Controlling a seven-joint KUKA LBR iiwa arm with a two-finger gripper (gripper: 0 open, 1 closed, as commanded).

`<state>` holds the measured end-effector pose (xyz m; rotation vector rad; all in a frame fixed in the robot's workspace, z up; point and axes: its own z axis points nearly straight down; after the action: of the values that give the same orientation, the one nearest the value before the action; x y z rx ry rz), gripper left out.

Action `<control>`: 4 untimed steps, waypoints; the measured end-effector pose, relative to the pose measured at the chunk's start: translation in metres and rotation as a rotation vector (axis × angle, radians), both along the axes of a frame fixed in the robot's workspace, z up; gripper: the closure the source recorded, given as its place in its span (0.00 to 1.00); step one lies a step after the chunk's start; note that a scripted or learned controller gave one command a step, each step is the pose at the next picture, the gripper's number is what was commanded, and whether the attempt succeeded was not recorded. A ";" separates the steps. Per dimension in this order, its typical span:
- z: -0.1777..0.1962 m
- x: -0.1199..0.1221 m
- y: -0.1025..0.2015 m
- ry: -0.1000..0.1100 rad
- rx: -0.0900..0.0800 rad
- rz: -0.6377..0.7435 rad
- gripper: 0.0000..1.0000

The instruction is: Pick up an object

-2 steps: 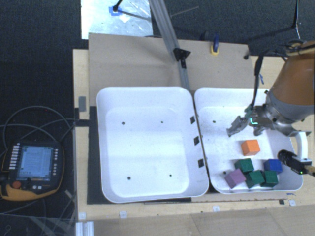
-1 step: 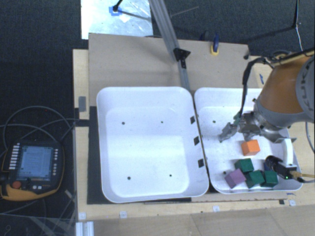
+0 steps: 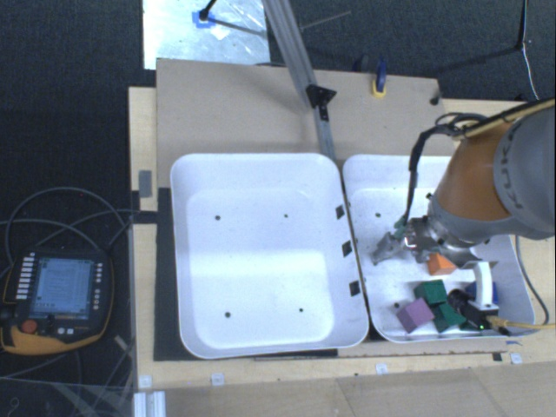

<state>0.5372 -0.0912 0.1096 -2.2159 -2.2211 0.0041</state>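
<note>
The pincer (image 3: 395,246) hangs low in the right bin (image 3: 369,185), lower right of frame; I cannot tell its state. The purple block (image 3: 415,314) beside it looks light, rigid, best grasped across flat sides.

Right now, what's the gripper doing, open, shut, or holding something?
Gripper: over the right bin, above the purple block and green block; open or shut cannot be told, and nothing is visibly held.
</note>
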 end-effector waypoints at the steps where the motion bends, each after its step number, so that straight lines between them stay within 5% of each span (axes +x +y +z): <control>1: -0.020 0.000 0.000 -0.003 -0.001 0.000 0.00; 2: -0.009 0.001 0.000 -0.007 0.000 0.002 1.00; 4: 0.090 0.007 0.009 -0.012 -0.002 0.002 1.00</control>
<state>0.5442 -0.0822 0.1991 -2.2202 -2.2308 -0.0071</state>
